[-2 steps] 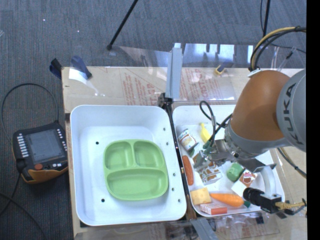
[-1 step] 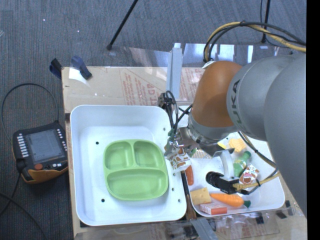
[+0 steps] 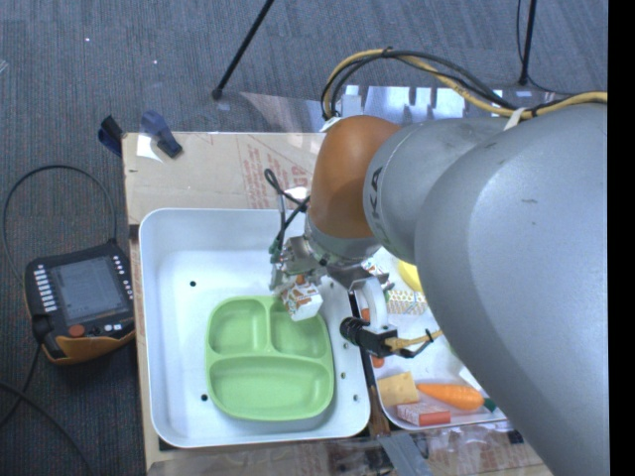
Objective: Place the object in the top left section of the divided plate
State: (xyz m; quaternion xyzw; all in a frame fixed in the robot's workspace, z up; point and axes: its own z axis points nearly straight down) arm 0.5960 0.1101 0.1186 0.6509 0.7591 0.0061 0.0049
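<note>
One grey arm (image 3: 496,266) overhangs two white bins (image 3: 169,266) (one green plate (image 3: 268,380)).

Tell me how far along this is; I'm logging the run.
Done: the claw has a small white object and hangs over the green divided plate, at the ridge between its two upper sections. In hand: the carry. Left: setting it in the top left section.

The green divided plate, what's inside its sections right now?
The green divided plate shows bare compartments at left and bottom. The gripper hangs over its top right section, covering part of that compartment.
</note>
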